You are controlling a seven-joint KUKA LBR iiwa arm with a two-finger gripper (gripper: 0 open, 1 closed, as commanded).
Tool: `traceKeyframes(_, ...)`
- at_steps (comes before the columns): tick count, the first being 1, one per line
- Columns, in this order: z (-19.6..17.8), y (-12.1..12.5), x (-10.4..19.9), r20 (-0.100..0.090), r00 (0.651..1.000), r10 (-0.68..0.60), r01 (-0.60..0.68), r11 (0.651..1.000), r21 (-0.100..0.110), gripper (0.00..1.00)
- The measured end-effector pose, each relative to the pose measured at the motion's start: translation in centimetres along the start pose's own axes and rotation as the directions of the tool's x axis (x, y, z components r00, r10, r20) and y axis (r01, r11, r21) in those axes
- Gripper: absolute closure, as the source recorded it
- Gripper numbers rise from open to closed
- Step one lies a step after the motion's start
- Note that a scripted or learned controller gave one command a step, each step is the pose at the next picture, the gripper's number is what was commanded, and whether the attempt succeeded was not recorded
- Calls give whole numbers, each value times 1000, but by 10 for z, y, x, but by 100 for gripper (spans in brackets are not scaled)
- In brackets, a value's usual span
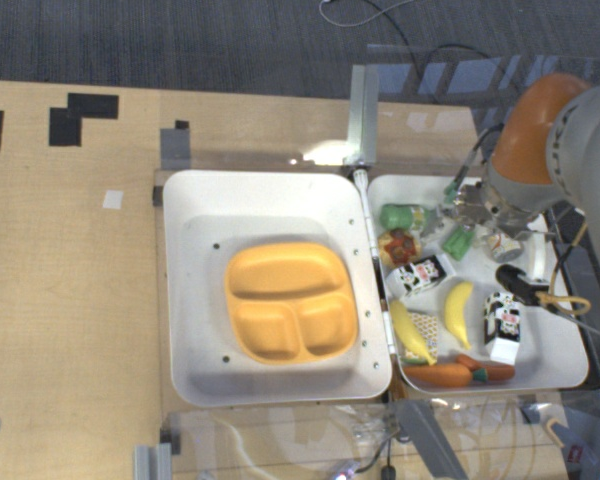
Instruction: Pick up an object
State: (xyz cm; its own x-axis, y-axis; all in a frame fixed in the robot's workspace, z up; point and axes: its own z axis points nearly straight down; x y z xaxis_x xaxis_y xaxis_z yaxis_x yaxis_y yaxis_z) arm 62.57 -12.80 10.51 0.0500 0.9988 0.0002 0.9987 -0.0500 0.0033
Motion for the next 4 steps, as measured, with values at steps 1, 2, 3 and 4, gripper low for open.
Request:
traceKeyframes(1, 6, -109, -71, 0, 987, 162, -162, 987, 2, 0)
traceKeyframes(2, 17, -15, -25, -3, 953, 302, -302, 953, -9, 0)
traceKeyframes(3, 16, -66, -57, 0, 963, 269, -269, 963, -9, 0)
traceKeyframes(4, 22, 28, -43, 24, 907, 421, -421, 903, 83, 0)
